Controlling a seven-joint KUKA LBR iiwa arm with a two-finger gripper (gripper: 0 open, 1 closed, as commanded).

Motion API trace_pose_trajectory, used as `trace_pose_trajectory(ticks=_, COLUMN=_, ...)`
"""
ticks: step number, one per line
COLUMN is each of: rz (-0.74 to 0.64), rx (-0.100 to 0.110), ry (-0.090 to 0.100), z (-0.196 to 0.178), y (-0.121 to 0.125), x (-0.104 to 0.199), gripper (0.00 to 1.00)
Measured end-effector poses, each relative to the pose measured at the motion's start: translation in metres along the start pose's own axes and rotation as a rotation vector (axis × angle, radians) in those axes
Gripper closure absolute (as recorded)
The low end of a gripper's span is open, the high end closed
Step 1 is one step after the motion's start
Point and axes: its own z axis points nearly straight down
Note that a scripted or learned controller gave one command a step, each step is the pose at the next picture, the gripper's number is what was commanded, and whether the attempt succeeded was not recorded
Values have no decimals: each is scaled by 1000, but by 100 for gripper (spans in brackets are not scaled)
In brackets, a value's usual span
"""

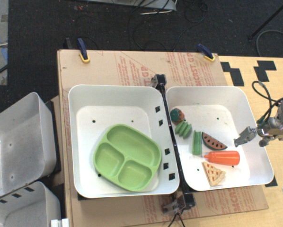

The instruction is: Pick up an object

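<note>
The floor (32,27) is dark carpet, with black cables (155,27) lying at twelve o'clock. A brown board (127,67) covers the bench. Two grey-white tubs (16,141) stand at nine o'clock.

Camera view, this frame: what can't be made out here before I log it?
- Gripper: small and blurred at the right bin's edge; its state is unclear.
- Arm: cut off by the frame's right edge.
- Small round toy by the divider: too small to identify.
- Bin floor beneath the green divided plate: covered by it.
</note>
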Motion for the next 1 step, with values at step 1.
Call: trace_pose_trajectory(ticks=1, rz=-5, rx=-13, ry=-4, z=-7, y=3, x=1, gripper=0)
